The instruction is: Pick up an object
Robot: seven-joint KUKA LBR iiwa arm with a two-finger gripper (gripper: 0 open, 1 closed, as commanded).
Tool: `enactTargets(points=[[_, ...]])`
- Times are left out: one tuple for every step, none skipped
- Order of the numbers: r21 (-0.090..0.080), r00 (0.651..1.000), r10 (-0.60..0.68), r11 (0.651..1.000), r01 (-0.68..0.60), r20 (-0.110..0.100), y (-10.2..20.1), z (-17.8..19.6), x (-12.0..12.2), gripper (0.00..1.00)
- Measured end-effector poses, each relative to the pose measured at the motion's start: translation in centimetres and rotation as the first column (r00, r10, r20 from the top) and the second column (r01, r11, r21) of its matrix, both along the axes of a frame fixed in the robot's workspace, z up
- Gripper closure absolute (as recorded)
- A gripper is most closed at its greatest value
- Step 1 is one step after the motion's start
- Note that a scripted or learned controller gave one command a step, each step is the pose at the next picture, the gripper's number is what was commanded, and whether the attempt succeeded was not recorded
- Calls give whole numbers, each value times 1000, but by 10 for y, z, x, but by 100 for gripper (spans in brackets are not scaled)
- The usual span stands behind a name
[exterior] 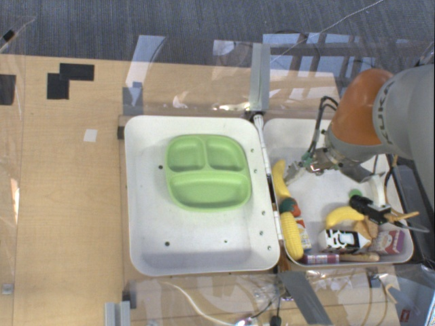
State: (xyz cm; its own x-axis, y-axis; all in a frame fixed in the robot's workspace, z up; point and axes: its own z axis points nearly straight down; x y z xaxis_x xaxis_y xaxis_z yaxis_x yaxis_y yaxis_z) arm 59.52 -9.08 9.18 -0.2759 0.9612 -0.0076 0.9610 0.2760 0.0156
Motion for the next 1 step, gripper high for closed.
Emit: enactTargets(points=[[7,976,-216,976,216,-6,-6,0,-14,0]])
